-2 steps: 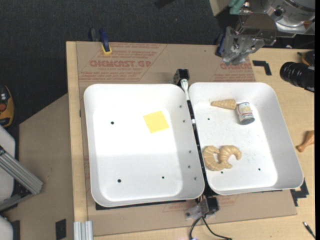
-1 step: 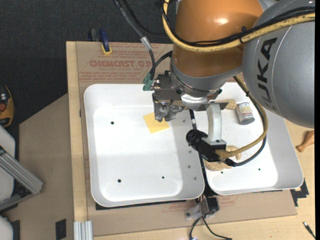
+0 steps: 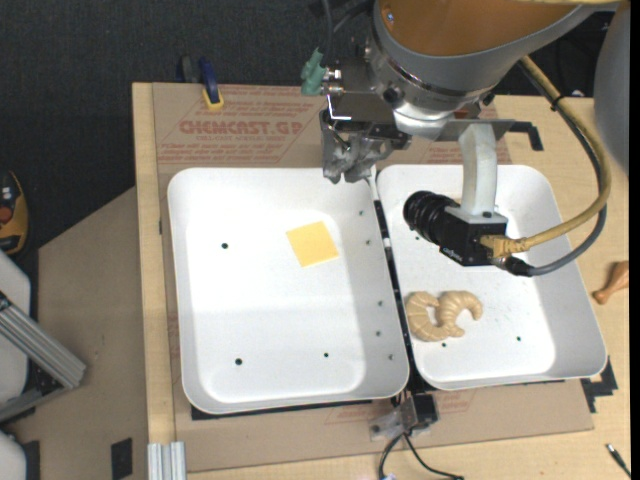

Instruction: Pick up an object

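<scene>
**Two bins, one item in each, gripper raised at the top centre**

Two shallow white plastic bins sit side by side on a brown cardboard-coloured board. The left bin holds a flat yellow square, like a cheese slice, lying slightly above and right of that bin's middle. The right bin holds a pale tan croissant-shaped piece, curled, lying in the bin's lower left part near the divide between the two bins.

The grey arm with its orange band fills the upper right of the frame. Its metal two-finger gripper hangs at the top centre, over the far rims where the bins meet, well apart from both items. Nothing is seen between its fingers; whether they are spread or closed I cannot tell. A black cylindrical unit with a tan hose hangs over the right bin's upper part.
</scene>
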